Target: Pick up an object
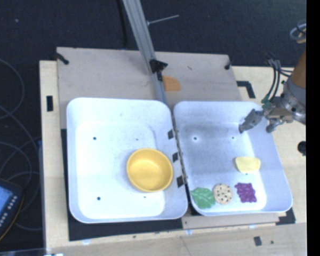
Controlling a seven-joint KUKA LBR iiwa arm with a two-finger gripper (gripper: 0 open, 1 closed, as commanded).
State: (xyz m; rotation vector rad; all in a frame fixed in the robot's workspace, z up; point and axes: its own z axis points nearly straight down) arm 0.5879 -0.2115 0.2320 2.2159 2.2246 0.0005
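The gripper point(260, 119) hangs over the upper right corner of the right bin point(213, 122), its two dark fingers spread apart with nothing between them — one finger point(249, 120) reaches out toward nine o'clock, the other sits nearer the wrist. The arm point(297, 84) comes in from three o'clock, with cables looping above it.

Toward six o'clock from the gripper, well below it, a pale yellow piece point(247, 164) lies on the bin floor near the right wall. Further on toward six o'clock, three small things sit in a row along the bin's near edge: a purple bunch of grapes point(246, 192), at its nine o'clock a speckled cookie point(222, 193), and just beside that a green leafy piece point(202, 197) in the bin's lower left corner.

Off at nine o'clock, in the left bin point(96, 121), a yellow bowl point(149, 169) stands upright close to the divide between the two bins — well apart from the gripper.
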